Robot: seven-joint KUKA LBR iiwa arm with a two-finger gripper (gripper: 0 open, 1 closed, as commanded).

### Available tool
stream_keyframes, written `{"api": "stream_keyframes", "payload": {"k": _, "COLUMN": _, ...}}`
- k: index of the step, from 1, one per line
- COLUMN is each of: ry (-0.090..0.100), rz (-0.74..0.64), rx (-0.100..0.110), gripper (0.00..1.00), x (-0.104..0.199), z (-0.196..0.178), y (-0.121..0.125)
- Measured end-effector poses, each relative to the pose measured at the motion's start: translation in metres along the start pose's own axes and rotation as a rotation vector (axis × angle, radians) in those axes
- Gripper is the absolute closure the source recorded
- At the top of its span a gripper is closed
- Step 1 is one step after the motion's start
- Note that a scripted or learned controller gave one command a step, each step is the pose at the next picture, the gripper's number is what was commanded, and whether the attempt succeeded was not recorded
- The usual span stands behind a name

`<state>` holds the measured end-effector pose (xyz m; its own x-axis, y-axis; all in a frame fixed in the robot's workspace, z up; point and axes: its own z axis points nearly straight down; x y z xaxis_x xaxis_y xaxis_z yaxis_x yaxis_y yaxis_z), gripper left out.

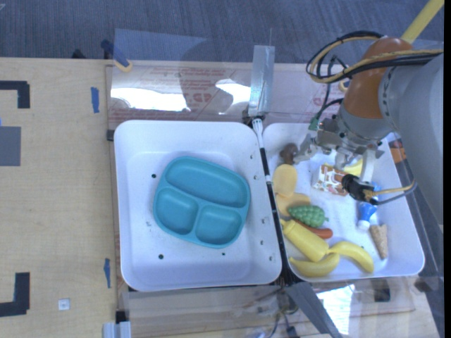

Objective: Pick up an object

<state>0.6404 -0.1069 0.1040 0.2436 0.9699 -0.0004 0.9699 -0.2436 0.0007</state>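
Claw tips hidden by wrist; arm cut off right.

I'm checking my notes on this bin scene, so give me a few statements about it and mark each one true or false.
1. The teal divided plate lies in the left bin. True.
2. The banana lies on the teal plate. False: it lies in the right bin.
3. The gripper is above the right bin. True.
4. The arm reaches over the left bin. False: it is over the right bin.
5. The teal plate has three compartments. True.
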Motion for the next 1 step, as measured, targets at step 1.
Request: {"api": "stream_keyframes", "payload": {"k": 1, "ry": 0.000, "rz": 0.025, "rx": 0.000, "gripper": 0.00, "x": -0.0508, "z": 0.0179, "y": -0.0284}}
